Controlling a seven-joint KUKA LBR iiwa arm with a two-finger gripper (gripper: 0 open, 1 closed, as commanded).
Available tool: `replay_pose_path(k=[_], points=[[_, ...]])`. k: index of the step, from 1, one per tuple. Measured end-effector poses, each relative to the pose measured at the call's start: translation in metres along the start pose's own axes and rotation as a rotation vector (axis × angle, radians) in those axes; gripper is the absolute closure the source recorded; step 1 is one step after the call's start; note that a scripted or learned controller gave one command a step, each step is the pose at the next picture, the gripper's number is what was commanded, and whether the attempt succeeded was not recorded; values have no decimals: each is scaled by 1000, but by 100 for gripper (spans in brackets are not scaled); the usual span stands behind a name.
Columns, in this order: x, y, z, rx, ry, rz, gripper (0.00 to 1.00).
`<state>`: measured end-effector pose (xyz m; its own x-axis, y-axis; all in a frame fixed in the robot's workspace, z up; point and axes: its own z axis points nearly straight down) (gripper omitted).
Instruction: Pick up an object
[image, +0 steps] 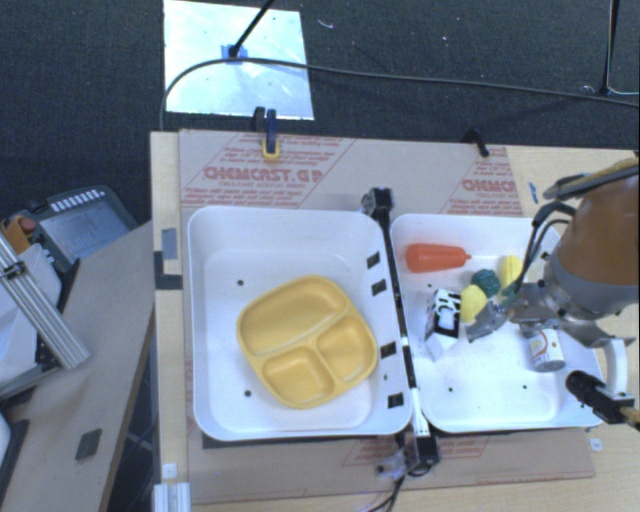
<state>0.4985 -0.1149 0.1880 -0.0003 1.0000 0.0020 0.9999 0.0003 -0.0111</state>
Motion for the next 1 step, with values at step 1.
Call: replay_pose_path(k=[1], points=[[0, 3, -6, -12, -2, -3, 0]])
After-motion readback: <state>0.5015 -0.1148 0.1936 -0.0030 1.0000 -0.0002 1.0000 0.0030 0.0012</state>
